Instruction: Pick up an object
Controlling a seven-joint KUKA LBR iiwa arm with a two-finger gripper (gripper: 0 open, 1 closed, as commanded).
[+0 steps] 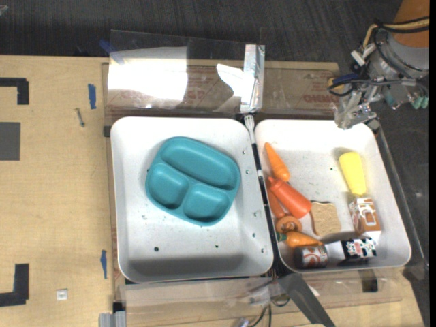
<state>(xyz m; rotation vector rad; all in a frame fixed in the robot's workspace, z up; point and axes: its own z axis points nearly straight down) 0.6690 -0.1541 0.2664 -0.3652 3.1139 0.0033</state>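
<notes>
Hanging over the far right corner of the right bin (398, 231), the gripper (353, 116) sits at the end of the grey arm (398, 56), whose orange band (417, 2) shows at the upper right. Loose cables cluster around the wrist. Whether the pincer is wide or narrow cannot be told from this slanted view, and nothing is seen held in it.

All candidate objects lie in the right bin, nearer the camera than the gripper. The closest is a yellow object (352, 172), lying lengthwise along the bin's right side, just below the gripper in the view and apart from it. Beyond it, toward the near edge, lie an orange-and-white packet (366, 214) and a black-and-white carton (359, 248). A tan bread slice (325, 217) rests near the bin's middle. Along the left wall lie two carrots, the upper carrot (276, 162) and the larger carrot (289, 197), well apart from the gripper, with a small carrot (300, 239) and a red-and-white can (313, 256) by the near wall.

The left bin (129, 244) holds a teal divided plate (194, 179), set at a slant near its centre. Both bins rest on a pale wooden bench (51, 203).
</notes>
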